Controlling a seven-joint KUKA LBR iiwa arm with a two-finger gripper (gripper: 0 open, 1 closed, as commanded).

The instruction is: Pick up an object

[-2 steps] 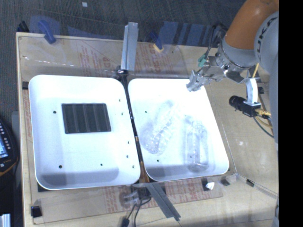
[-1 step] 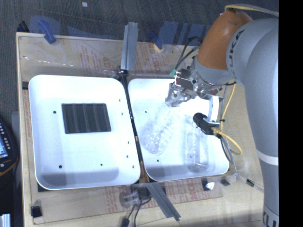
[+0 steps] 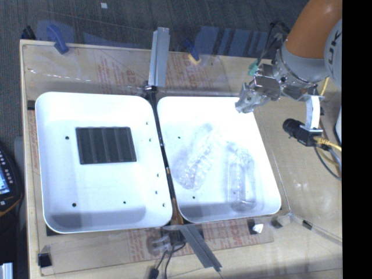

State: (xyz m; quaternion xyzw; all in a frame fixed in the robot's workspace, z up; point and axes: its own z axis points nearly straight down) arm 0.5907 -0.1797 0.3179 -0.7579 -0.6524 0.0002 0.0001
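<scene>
Clear bottles point(image 3: 241, 179) unlabelled, right bin point(image 3: 267, 156) | hand point(image 3: 247, 102) over far rim, opening unclear | bench print unreadable

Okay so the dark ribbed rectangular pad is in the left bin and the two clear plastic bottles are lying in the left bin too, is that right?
Not quite. The dark ribbed rectangular pad does lie in the left white bin, but the two clear plastic bottles lie in the right white bin, side by side. The camera view shows this.
</scene>
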